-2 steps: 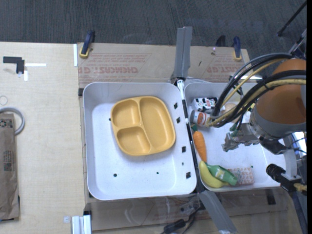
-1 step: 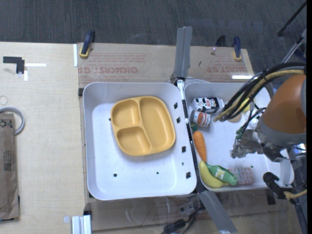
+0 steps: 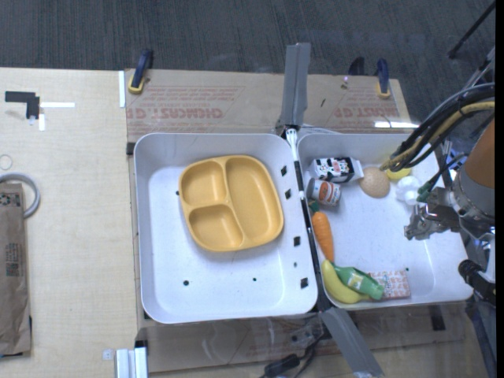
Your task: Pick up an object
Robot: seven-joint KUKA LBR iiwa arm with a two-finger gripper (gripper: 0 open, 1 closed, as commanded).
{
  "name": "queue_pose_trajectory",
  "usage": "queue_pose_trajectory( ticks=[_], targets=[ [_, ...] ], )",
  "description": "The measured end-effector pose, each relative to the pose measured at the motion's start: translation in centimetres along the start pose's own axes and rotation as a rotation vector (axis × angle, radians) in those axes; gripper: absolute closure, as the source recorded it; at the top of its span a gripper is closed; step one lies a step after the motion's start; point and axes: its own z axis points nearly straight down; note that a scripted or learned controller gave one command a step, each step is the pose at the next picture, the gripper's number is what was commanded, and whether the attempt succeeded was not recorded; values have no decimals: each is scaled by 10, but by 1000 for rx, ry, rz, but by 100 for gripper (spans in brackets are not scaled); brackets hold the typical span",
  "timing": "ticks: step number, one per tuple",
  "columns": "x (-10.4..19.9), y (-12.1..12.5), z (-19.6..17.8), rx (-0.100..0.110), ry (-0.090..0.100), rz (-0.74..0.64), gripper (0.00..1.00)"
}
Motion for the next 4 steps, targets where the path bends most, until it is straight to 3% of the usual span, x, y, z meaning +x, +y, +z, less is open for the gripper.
queue_pose_trajectory(
  ticks=[1,2,3,4],
  targets=[
    [51,-19,91,2,1,242,0],
    [-28,-1,24,1,0,242,0],
    [29,88,91,-1,-1,142,0],
    [55,133,91,-2,-1,-14,0]
  ],
)
